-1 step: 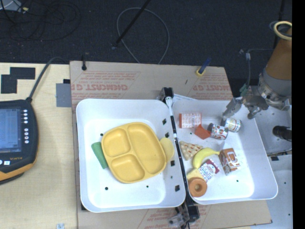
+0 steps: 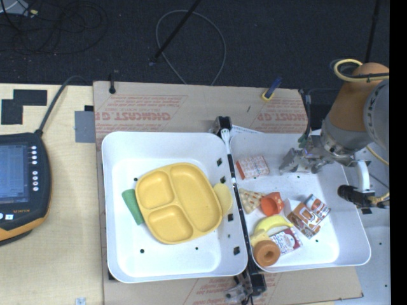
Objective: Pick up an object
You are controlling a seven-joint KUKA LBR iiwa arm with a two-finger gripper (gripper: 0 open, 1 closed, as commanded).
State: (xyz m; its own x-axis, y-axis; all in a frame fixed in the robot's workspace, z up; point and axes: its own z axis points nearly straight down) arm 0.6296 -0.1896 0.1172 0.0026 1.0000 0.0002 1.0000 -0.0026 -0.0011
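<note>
Counting: one yellow tray (image 2: 175,202), one banana (image 2: 272,223), one doughnut (image 2: 266,253) (right bin (image 2: 346,250)).

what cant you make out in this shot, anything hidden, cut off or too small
- Gripper: small and dark over the right bin; whether it is open or shut cannot be told.
- Green object: mostly hidden under the yellow divided tray in the left bin.
- Arm: cut off by the view's right edge.
- Print on the snack packets: too small to read.
- Pendant: cut off by the left edge.
</note>
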